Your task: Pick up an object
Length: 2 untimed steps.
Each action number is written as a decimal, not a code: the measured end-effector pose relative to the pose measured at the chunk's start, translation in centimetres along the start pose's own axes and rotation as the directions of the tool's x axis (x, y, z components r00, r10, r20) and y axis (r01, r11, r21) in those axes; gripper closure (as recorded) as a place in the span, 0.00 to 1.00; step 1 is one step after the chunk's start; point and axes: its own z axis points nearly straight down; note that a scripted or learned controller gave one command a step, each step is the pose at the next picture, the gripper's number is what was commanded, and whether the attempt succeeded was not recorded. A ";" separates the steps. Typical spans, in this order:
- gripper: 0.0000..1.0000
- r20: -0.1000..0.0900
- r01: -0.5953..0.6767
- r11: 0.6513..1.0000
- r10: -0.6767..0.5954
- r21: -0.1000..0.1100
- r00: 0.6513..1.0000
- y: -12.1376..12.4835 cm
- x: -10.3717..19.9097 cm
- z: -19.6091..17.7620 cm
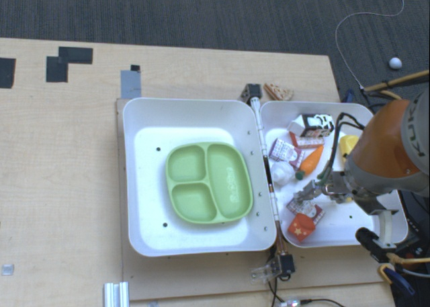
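A small pile of objects (pixel 295 158) was seen in the right bin (pixel 349 230), near its left wall. An orange carrot-shaped toy (pixel 310 160) lay in the middle of the pile, with a red and white packet (pixel 283 152) just beside it on the left. A black and white toy (pixel 316 123) lay near the bin's far edge. A red toy (pixel 300 228) lay near the bin's front edge. The fingers (pixel 306 195) were seen low over the bin, between the carrot-shaped toy and the red toy. It could not be told if the fingers were wide or narrow, or if anything was held. A green plate (pixel 209 183) with three parts was placed in the middle of the left bin (pixel 144 164). Both bins stood on the worktop (pixel 60 185).
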 end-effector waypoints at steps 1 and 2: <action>1.00 -0.003 0.002 1.000 -0.002 -0.004 1.000 0.2 0.2 -1.1; 0.00 -0.004 0.002 1.000 -0.002 -0.002 1.000 0.2 0.2 -1.1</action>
